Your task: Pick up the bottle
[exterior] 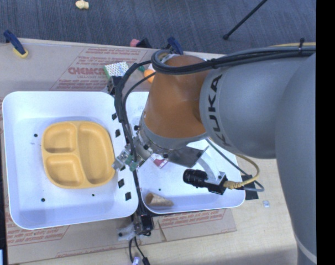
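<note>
We look down on two white bins side by side on cardboard. The left bin (15, 148) holds a yellow tray (78, 153) with three compartments. The grey arm (256, 109) with its orange band (176, 101) hangs over the right bin (234, 199), hiding most of it. The gripper (135, 160) sits low at the wall between the bins, just beside the tray's right edge; we cannot tell its state. A brown object (158, 201) lies near the right bin's front wall. We cannot make out the bottle; the arm blocks much of that bin. Black cables (123, 93) loop beside the band.
</note>
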### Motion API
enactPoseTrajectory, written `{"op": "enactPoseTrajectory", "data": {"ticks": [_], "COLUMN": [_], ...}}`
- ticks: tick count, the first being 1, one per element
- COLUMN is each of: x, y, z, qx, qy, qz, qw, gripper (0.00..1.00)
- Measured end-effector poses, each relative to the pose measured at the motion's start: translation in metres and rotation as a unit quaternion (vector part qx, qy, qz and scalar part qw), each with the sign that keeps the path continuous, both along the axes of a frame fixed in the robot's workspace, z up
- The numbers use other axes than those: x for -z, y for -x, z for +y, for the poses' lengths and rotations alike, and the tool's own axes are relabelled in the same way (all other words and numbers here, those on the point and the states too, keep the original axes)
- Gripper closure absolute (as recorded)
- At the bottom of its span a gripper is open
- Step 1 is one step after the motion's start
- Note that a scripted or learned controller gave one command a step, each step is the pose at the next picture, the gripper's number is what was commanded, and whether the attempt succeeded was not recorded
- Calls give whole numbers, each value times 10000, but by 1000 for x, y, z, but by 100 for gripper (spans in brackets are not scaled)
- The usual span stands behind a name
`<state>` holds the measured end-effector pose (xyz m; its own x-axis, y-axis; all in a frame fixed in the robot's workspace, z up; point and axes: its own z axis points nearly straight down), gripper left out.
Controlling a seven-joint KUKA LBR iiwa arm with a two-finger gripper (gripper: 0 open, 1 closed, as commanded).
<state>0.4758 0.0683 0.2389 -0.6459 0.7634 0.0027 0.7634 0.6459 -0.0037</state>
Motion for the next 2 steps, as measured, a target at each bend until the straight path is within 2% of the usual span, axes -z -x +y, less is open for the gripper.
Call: {"op": "enactPoseTrajectory", "data": {"ticks": [1, 2], "x": [-15, -40], "y": [0, -1], "z": [31, 85], "qx": [-1963, -2904], "qy": [-2, -5], "qz": [-19, -24], "qw": [9806, 9569], "gripper": [100, 100]}}
